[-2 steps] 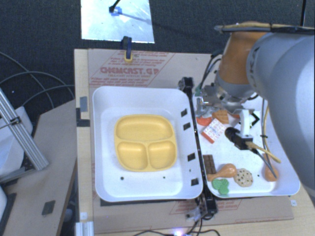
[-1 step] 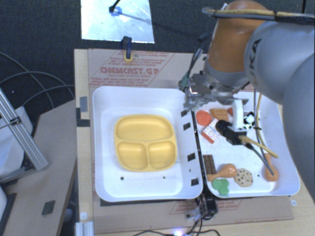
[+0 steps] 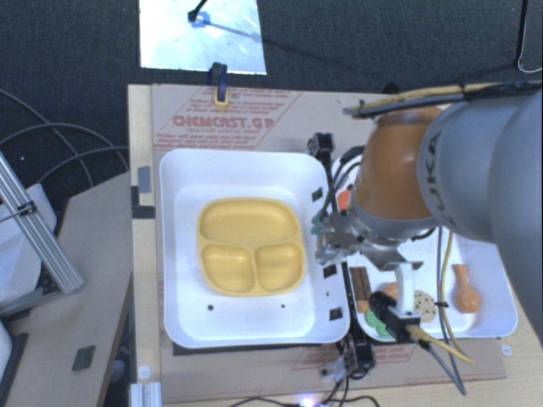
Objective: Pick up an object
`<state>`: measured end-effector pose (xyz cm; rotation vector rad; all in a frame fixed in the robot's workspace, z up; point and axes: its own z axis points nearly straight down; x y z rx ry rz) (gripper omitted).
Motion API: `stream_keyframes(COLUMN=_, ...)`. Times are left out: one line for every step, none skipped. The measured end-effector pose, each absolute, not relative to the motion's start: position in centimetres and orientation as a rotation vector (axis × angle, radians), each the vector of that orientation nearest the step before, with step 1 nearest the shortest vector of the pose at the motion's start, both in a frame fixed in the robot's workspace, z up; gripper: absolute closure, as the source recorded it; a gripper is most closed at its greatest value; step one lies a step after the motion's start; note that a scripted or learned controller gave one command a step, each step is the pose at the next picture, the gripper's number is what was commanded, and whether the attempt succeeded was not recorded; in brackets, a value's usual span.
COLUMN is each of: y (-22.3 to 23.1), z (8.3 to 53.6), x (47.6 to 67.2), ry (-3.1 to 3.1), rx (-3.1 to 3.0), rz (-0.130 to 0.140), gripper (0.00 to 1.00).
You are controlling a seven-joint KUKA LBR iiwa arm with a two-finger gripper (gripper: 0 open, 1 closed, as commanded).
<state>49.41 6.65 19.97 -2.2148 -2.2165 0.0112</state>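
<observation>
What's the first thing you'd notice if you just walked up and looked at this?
The big grey and orange arm reaching in from the right, over the right bin. Next, the yellow tray with three sections, lying in the middle of the left bin. Small toys, one an orange piece, sit in the right bin under the arm.

A single camera sits fixed above the bench (image 3: pixel 144 227), looking down at a slant. The left bin (image 3: pixel 182 312) lies near the frame's centre, wholly in sight from a moderate height. The right bin (image 3: pixel 501 316) sits toward four o'clock, largely covered by the arm (image 3: pixel 475 168), which enters from three o'clock and looms large, close beneath the lens. Dark floor (image 3: pixel 68 49) spans ten to twelve o'clock.
</observation>
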Motion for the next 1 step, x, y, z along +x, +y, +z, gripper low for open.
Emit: stream_keyframes(y=6.63, z=20.3, x=49.81, ry=-2.223, rx=-2.22, rz=-0.001, gripper=0.0)
